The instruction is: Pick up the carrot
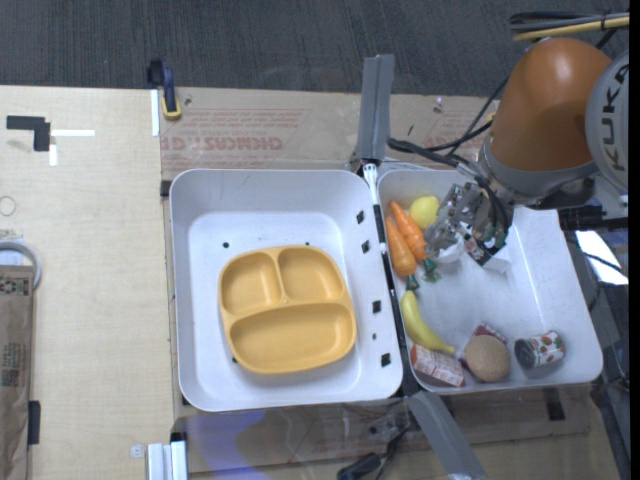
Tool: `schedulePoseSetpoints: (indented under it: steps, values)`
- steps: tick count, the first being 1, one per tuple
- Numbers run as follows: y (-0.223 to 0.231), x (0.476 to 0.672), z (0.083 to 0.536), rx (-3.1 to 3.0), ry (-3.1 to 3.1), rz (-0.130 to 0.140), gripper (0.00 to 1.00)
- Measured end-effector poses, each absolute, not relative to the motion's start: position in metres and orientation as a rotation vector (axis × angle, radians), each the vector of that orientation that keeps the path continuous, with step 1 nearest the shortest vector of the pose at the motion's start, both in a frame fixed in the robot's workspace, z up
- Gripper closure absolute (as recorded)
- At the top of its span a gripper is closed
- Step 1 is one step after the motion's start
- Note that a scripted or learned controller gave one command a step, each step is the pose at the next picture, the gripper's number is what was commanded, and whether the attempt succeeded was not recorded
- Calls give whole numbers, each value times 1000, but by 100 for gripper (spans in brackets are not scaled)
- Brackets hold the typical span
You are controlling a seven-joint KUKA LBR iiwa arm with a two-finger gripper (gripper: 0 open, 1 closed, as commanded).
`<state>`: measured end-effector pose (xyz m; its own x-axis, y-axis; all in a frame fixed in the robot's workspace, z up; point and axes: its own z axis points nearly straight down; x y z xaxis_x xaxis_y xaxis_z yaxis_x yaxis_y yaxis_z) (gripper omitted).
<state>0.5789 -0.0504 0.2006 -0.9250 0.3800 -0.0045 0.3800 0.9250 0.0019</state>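
Burger (487, 358) below; jaws (452, 230) hover seemingly just beside carrot (403, 236).

The surface (80, 318) is light wood, and a brown cardboard sheet (260, 133) with red print lies on it. Behind the cardboard sheet is a dark grey carpet floor (250, 18). Left of the sheet are black marks and white tape

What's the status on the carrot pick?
Gripper low in right bin, beside carrot. Carrot against left wall, not held. Lemon touching it.
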Motion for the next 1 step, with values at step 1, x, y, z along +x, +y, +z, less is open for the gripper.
schedulePoseSetpoints:
  steps: [1]
  values:
    - [33,595,335,610,3079,1,100]
